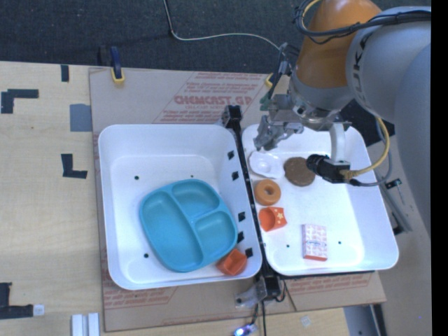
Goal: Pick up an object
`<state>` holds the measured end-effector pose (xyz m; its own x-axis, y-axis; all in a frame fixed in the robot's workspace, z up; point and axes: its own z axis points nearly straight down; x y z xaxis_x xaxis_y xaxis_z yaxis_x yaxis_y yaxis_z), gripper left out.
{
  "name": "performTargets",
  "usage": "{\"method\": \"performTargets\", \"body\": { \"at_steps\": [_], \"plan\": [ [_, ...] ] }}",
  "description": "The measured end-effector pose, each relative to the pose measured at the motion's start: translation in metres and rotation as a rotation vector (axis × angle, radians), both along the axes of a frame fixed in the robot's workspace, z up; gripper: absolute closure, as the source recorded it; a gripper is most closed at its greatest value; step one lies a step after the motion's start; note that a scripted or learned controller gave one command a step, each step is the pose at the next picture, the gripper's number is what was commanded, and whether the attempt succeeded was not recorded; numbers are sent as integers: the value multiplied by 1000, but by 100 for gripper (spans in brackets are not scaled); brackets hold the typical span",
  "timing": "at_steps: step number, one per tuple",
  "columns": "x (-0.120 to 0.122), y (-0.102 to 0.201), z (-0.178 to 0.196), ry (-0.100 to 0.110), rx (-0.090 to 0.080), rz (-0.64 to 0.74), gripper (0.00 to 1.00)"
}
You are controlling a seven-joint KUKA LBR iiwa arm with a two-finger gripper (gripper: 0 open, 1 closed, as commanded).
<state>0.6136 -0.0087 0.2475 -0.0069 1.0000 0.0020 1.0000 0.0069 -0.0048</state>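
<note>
My gripper (269,140) hangs over the back left part of the right bin (364,250), just above a small white round object (261,164). Its fingers look apart with nothing between them. Right of that lies a brown cookie (299,171). A glazed donut (267,192) sits a little nearer, and an orange-red piece (272,218) lies in front of it. A pink and white packet (314,241) rests toward the bin's front.
The left bin (119,152) holds a blue divided tray (187,223) and a small orange object (233,262) at its front right corner. A black divider (241,177) with clips runs between the bins. A black cable and connector (329,168) hang near the cookie.
</note>
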Motion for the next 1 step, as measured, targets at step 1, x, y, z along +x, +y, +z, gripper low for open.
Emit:
{"method": "performTargets", "body": {
  "at_steps": [1],
  "plan": [
    [-19, 47, -17, 1, -1, -1, 100]
  ]
}}
